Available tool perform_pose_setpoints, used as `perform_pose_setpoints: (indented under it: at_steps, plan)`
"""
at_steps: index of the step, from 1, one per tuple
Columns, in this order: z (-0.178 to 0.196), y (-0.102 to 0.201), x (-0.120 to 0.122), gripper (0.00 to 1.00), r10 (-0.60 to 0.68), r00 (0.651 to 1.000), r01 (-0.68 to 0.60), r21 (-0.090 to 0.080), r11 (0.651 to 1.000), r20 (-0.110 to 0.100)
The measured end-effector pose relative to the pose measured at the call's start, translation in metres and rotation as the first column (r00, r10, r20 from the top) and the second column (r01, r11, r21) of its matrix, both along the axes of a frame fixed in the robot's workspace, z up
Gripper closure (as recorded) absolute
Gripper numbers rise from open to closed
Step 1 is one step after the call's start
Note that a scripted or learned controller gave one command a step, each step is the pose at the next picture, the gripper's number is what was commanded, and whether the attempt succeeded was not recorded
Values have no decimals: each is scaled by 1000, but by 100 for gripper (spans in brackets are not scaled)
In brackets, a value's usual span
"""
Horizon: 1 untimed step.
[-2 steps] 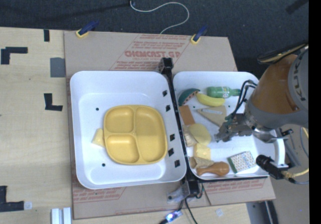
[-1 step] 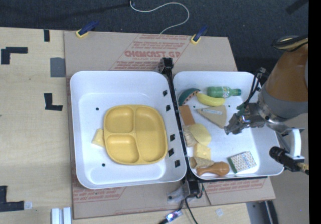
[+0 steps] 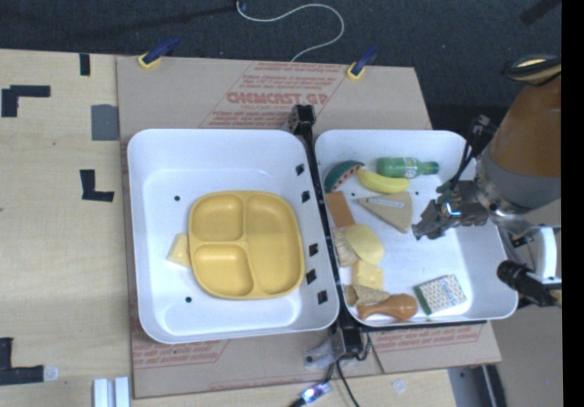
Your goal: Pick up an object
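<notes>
My gripper (image 3: 429,225) hangs over the right bin (image 3: 474,296), near its right-hand middle, with nothing seen between its fingers. Just left of it lies a tan wedge (image 3: 388,211). Further left in the same bin are a banana (image 3: 381,182), a green bottle (image 3: 407,167), a watermelon slice (image 3: 339,173), a brown block (image 3: 339,209) and a pale yellow lump (image 3: 362,242). A small patterned packet (image 3: 440,294) and a brown drumstick-like piece (image 3: 388,307) lie toward the front.
The left bin (image 3: 155,168) holds a yellow divided plate (image 3: 246,244) with a pale yellow piece (image 3: 178,251) tucked at its left edge. A black divider (image 3: 315,204) runs between the bins. A cable (image 3: 292,17) lies across the dark floor behind.
</notes>
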<state>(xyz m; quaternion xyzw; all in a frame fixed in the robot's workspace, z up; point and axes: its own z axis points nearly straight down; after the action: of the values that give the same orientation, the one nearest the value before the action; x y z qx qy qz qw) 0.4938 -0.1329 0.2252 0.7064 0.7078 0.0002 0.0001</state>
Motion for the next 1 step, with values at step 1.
perform_pose_setpoints:
  at_steps: [1]
  plan:
    - [-6, 35, 32, 100, 3, 1000, -3, 0, 1000, -2]
